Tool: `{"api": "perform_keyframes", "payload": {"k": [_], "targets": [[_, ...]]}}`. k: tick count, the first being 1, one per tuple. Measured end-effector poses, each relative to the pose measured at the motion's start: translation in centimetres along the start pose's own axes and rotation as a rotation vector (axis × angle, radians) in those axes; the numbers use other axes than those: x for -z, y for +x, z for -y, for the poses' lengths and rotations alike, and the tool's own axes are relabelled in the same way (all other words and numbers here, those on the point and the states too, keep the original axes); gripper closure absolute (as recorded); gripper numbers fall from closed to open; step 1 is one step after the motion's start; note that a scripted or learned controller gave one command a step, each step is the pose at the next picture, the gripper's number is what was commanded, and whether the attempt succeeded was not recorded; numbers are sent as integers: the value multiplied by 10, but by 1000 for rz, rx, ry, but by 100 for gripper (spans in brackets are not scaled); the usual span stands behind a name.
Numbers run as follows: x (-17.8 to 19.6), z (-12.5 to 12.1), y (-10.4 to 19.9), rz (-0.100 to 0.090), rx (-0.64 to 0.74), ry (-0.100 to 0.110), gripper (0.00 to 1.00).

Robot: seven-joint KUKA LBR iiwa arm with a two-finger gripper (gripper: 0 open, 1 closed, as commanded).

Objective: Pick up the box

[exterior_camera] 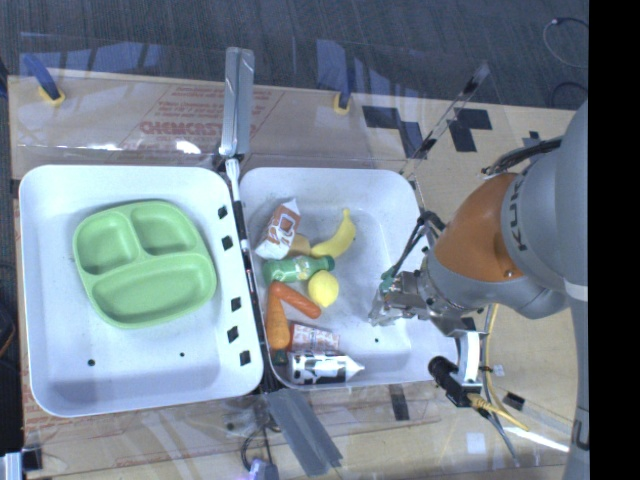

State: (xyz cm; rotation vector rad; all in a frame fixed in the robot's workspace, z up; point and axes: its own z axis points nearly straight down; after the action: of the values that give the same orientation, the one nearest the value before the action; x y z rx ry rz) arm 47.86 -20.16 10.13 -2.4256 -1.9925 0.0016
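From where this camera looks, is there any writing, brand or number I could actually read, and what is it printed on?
"CHEMCAST" or close to it, upside down in red on the clear sheet behind the bins; the smaller red lines near it are too blurred.
"KU", the start of a name, on the orange band of the arm.
The print on the box, the small carton and the black-and-white bottle is too small to read.

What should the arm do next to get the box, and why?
Probably slide left toward the box. The gripper sits at the right bin's right side, apart from the box, which lies among the carrot, lemon and bottle.
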Motion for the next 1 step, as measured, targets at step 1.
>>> {"api": "perform_keyframes", "payload": {"k": [1], "targets": [[-10, 2, 2, 0, -484, -3, 100]]}}
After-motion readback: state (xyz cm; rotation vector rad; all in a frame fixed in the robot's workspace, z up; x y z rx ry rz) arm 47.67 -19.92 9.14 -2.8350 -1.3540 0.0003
